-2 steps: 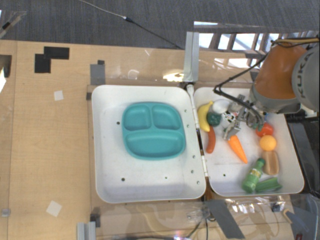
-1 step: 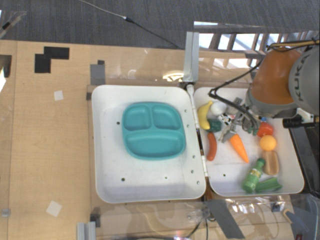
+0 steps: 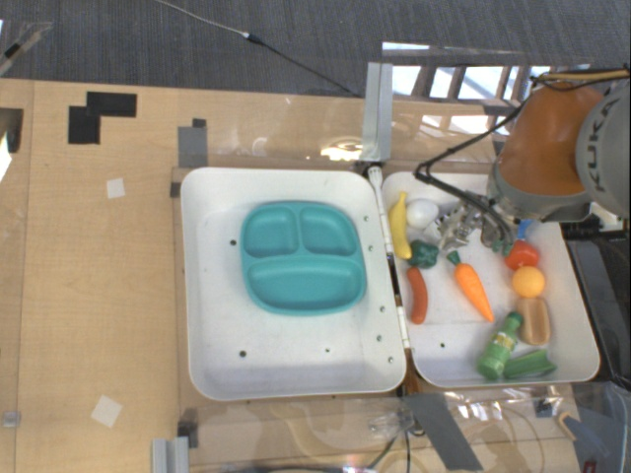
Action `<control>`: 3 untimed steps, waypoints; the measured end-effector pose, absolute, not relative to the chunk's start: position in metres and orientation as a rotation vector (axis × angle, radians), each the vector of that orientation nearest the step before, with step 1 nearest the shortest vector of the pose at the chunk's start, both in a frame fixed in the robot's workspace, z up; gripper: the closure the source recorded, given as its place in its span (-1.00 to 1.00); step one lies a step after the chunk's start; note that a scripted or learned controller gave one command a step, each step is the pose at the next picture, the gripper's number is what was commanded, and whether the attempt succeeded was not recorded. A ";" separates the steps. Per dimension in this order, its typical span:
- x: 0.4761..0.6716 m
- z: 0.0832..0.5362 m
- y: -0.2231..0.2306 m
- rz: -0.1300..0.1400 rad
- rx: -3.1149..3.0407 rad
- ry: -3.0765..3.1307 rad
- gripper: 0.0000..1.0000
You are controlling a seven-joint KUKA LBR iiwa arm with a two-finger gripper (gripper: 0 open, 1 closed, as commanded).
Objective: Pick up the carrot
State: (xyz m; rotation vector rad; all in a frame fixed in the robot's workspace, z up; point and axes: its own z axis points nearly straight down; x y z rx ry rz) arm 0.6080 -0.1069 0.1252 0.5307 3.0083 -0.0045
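My jaws hang just above the carrot; whether they are apart I cannot tell. I should straddle its thick middle, crosswise, then close.

Your 1 arm comes in from the right, its orange band bulking large above the wrist and black cables looping off its left side. The 2-finger gripper hangs below and to the left of that band, its metal fingers pointing down-left.
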 end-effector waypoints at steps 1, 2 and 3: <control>0.538 0.091 -0.114 -0.003 -0.068 3.123 1.00; 0.539 0.091 -0.115 -0.004 -0.068 3.120 -1.00; 0.541 0.103 -0.114 -0.004 -0.071 3.115 1.00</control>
